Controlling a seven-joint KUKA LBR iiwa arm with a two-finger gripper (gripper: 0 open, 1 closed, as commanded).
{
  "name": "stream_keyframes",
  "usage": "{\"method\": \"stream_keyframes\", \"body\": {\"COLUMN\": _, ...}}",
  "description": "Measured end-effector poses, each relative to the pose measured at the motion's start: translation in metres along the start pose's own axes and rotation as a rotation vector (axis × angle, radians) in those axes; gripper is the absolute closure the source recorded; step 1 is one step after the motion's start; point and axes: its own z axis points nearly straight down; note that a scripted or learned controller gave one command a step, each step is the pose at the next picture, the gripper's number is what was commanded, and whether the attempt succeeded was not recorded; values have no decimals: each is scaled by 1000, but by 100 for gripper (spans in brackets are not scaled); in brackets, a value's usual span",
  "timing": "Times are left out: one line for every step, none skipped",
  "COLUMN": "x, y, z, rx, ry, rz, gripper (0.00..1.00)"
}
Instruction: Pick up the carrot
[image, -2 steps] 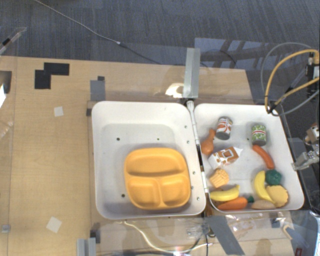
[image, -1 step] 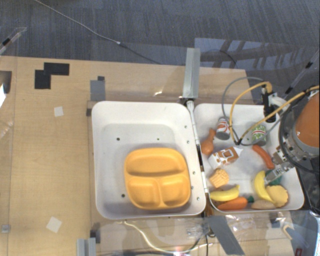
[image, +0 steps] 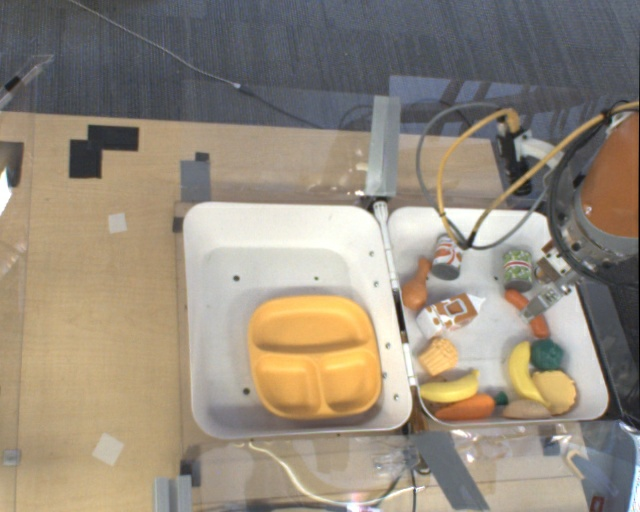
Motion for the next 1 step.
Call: {"method": "stream_keyframes", "body": {"x": -17, "y": 63, "z": 121, "rx": -11, "ry": -12, "rz": -97, "gripper": 100}}
